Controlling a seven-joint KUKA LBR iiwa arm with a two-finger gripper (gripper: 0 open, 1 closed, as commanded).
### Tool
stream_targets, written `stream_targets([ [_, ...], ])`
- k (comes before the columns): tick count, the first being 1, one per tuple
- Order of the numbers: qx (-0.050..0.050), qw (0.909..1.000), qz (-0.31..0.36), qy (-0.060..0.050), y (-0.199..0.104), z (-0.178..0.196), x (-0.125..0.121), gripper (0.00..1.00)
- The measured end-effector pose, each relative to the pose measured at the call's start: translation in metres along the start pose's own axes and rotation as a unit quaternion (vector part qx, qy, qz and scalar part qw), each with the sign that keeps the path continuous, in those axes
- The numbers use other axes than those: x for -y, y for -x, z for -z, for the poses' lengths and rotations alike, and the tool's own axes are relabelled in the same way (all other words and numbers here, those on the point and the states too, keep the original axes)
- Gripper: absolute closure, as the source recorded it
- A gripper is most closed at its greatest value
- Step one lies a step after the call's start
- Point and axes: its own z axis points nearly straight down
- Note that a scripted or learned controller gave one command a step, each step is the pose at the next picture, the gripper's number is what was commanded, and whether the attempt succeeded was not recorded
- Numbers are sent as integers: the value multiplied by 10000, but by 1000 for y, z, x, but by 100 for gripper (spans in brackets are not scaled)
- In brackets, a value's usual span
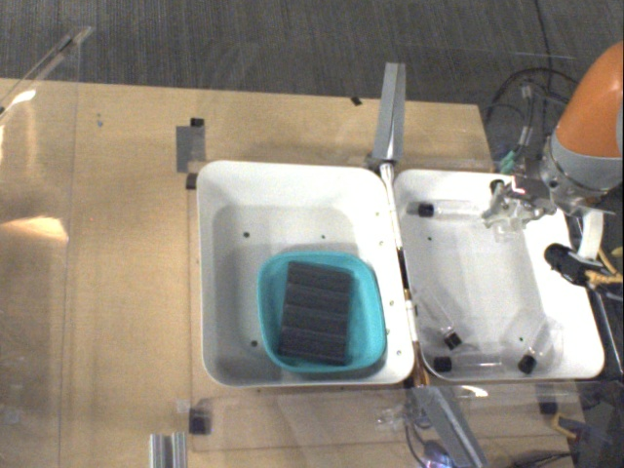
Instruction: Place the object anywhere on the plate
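Squarely on the teal plate point(367, 305) lies a dark ribbed block point(315, 312).

soft focus, glare at left

So my setup sits on a light wooden desk point(107, 291) that fills most of the frame. Across the top runs a strip of dark grey carpet floor point(244, 18). There's a bright patch of glare point(34, 227) at the left edge, plus a smaller one in the upper left. A grey metal post point(390, 110) stands top center, and black cables point(526, 96) loop at the upper right.
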Motion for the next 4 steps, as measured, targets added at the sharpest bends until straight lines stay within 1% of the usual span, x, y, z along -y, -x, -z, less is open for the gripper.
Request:
stream_targets([
  [1, -9, 9972, 746, -19, -69, -7, 59, 100],
  [2, -13, 9920, 1263, 0, -148, 33, 54, 100],
  [3, -18, 9728, 2318, -6, -217, -6, 89, 100],
  [4, -18, 9728, 2315, -5, -217, -5, 89, 0],
])
